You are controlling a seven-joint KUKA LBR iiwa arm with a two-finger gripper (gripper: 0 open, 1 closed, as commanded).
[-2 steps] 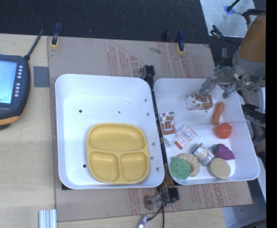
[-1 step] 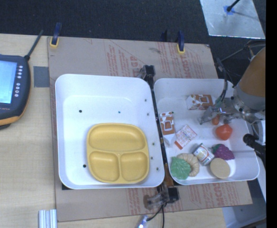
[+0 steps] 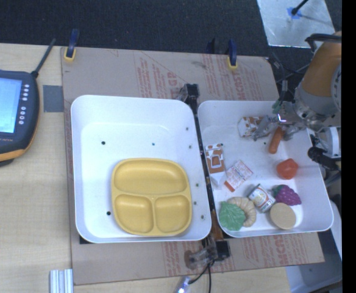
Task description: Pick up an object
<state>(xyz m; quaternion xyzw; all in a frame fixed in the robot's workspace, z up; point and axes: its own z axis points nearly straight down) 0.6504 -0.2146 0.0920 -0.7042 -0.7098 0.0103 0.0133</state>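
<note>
Camera view showed the gripper low at the right bin's one o'clock corner, its state impossible to tell, touching an orange sausage-shaped toy just at its six o'clock.

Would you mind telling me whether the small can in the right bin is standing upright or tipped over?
Tipped over. The can lies on its side, its round end facing lower right, between the croissant and the grapes.

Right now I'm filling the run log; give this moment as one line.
gripper: low in right bin | by orange carrot | grasp: unclear | yellow tray: left bin
</note>
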